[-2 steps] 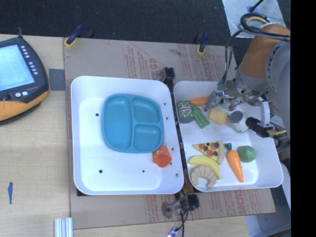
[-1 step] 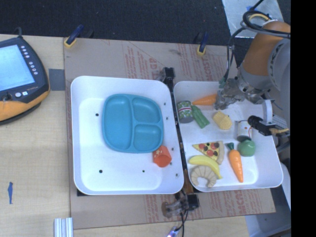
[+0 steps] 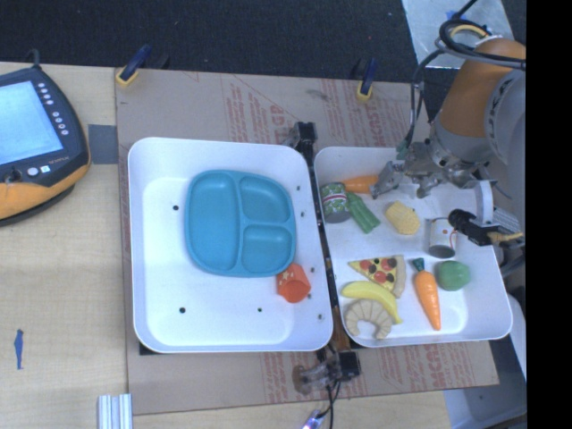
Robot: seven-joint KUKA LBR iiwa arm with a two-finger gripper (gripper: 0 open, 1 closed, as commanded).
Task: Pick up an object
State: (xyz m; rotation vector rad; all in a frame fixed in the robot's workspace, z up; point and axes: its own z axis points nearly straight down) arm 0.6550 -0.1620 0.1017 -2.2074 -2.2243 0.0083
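My gripper (image 3: 404, 179) hangs over the back of the right bin (image 3: 487, 329), its fingers spread apart with nothing between them. Just left of it lies an orange piece (image 3: 359, 184). A pale yellow food piece (image 3: 402, 217) sits just in front of the gripper. Further left lie a green can (image 3: 335, 201) and a green stick-shaped toy (image 3: 362, 213). Nearer the front are a pizza slice (image 3: 379, 270), a banana (image 3: 370, 297), a croissant (image 3: 368, 319), a carrot (image 3: 428, 297), a green round fruit (image 3: 453, 275) and a small silver can (image 3: 439, 237).
The left bin (image 3: 156, 266) holds a blue divided plate (image 3: 239, 222) and a small orange cup (image 3: 293, 284). A tablet in an orange case (image 3: 31, 146) lies at the bench's left edge. Clamps (image 3: 132, 65) pin the cardboard at the back.
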